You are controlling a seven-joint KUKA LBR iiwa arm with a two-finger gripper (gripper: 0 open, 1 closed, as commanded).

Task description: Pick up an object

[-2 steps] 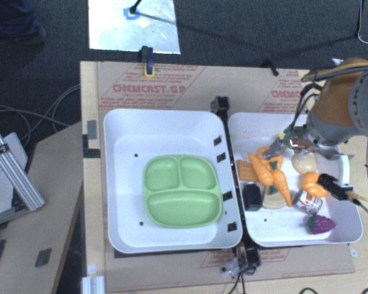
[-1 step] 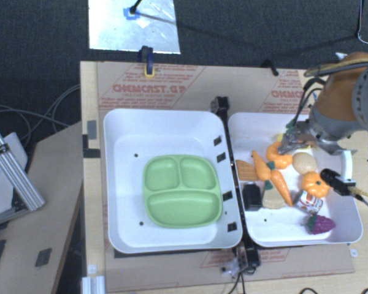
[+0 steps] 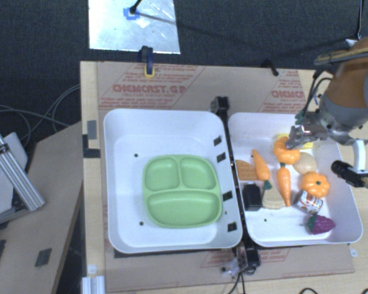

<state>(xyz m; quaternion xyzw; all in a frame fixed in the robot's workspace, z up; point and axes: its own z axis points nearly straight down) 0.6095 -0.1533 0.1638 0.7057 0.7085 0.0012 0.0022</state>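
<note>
Camera view, hand (image 3: pixel 297 136) over carrot (image 3: pixel 284 185), lying near-vertical

text: "CHEMCAST GP" in red print | on: tan paper-masked sheet (image 3: pixel 172 84) under the two white bins, near its far-left edge | repeat: red print at far right, partly readable | other labels: too small to read

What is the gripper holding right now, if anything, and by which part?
Cannot be told. The gripper sits low in the right bin, right at the orange fruit, but this view doesn't show anything between its fingers.
</note>
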